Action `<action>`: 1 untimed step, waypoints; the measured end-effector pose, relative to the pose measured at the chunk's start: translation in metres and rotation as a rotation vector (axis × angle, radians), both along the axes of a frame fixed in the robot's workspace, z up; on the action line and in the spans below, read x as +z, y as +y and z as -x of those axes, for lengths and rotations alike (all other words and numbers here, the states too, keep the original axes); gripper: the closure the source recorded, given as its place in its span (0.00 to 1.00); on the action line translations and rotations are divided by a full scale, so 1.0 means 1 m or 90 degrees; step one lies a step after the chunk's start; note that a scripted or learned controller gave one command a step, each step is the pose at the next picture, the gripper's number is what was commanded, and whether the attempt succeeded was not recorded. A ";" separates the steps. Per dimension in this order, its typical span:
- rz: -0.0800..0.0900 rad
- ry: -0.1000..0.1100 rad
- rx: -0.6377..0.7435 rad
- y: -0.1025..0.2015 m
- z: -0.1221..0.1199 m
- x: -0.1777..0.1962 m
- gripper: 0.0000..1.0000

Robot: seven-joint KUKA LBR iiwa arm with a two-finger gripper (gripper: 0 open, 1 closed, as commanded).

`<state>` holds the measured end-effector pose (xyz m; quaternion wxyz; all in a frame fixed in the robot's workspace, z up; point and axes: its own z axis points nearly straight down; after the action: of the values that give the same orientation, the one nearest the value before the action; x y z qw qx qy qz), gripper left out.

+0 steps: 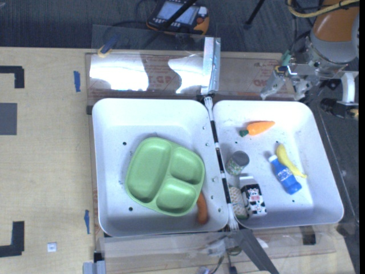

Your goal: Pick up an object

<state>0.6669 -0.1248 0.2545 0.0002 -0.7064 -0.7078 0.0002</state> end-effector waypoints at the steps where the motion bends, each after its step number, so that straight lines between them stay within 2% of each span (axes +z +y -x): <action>1: 0.000 -0.002 0.085 -0.020 0.045 -0.125 0.00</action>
<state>0.6222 -0.1448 0.1296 -0.0007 -0.6577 -0.7532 -0.0006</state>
